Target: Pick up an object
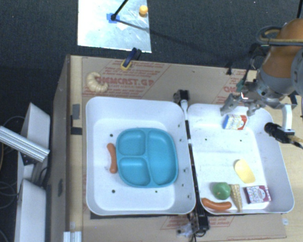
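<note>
My gripper (240,108) hangs over the far end of the right bin (277,163), its two grey fingers spread open. Just in front of the fingertips, a small white carton (235,122) with red and blue print lies on the bin floor; nothing sits between the fingers. At the near end of this bin lie a yellow block (244,170), a green ball (220,190), an orange sausage (216,205), a waffle cone (236,197) and a red-and-white box (257,194).
The left bin (98,140) holds a blue divided plate (146,157) with a second orange sausage (112,158) beside it. A black divider (187,129) runs between the bins. A beige curled object (96,81) and a yellow-blue clamp (129,59) rest on the cardboard behind.
</note>
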